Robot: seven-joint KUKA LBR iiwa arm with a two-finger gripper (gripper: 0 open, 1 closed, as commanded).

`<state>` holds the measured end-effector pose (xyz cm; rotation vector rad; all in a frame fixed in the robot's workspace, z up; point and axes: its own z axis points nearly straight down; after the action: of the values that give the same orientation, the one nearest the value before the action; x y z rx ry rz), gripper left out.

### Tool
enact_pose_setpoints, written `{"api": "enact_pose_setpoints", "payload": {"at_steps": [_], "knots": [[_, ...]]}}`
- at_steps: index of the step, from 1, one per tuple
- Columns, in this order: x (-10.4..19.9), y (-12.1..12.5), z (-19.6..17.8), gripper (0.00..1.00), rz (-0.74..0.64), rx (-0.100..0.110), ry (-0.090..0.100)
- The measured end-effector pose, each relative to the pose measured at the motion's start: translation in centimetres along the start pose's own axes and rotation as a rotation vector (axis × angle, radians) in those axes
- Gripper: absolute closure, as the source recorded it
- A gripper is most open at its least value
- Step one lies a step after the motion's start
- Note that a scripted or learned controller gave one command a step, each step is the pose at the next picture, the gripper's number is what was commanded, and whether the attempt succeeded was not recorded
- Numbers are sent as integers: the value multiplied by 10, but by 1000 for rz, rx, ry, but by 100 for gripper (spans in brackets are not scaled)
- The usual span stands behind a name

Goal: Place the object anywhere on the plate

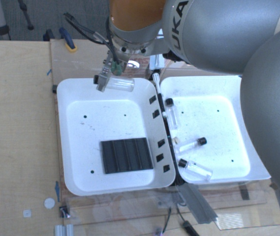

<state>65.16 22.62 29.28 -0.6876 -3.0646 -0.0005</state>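
Observation:
A dark ridged plate [126, 155] lies flat in the front half of the left bin [76, 132]. My gripper [103, 79] hangs over the back rim of that bin, well behind the plate. Its fingers are shut on the left end of a clear vial [119, 85], which sticks out level to the right, above the bin's back edge. The grey arm with its orange band covers the top and right of the view.
The right bin [228, 127] holds three clear vials with black caps: one [170, 114] by the divider, one [191, 144] in the middle, one [196, 169] at the front. Black clips [159, 142] line the divider. Small parts lie on the bench at the front left.

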Motion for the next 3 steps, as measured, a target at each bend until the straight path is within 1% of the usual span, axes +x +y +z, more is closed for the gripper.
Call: {"api": "enact_pose_setpoints", "payload": {"at_steps": [1,2,3], "knots": [[-1,0,7,100,-137,0,0],[5,-2,-22,100,-203,-5,-7],[-6,2,-1,100,-657,-3,-4]]}}
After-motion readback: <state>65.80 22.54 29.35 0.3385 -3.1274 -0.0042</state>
